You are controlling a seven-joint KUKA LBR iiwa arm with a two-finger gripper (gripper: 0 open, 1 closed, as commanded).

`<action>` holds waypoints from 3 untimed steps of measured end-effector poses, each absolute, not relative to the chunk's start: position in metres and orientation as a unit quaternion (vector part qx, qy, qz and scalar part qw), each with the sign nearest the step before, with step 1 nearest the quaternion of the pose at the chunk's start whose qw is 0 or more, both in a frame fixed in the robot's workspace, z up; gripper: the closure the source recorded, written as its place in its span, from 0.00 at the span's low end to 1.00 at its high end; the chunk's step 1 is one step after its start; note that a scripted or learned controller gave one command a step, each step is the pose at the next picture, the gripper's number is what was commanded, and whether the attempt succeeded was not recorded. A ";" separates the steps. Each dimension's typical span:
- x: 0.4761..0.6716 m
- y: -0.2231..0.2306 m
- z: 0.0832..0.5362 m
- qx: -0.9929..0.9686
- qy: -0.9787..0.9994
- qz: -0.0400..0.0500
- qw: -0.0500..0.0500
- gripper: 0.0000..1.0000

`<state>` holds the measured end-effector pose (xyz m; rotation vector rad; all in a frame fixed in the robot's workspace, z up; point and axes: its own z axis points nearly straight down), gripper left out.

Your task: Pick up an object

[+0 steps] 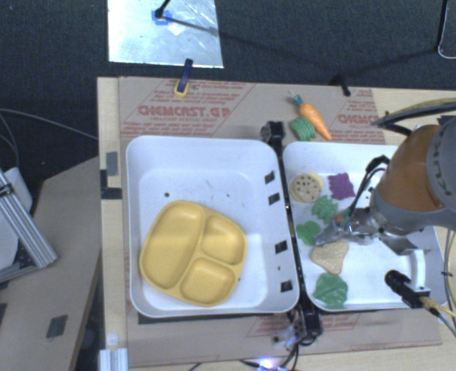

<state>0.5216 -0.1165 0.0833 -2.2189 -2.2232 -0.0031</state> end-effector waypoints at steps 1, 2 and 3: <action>0.489 -0.114 0.087 -0.707 -0.707 -0.003 -0.004 0.00; 0.499 -0.140 0.087 -0.707 -0.708 -0.003 -0.001 0.00; 0.489 -0.131 0.087 -0.707 -0.707 -0.003 -0.005 0.00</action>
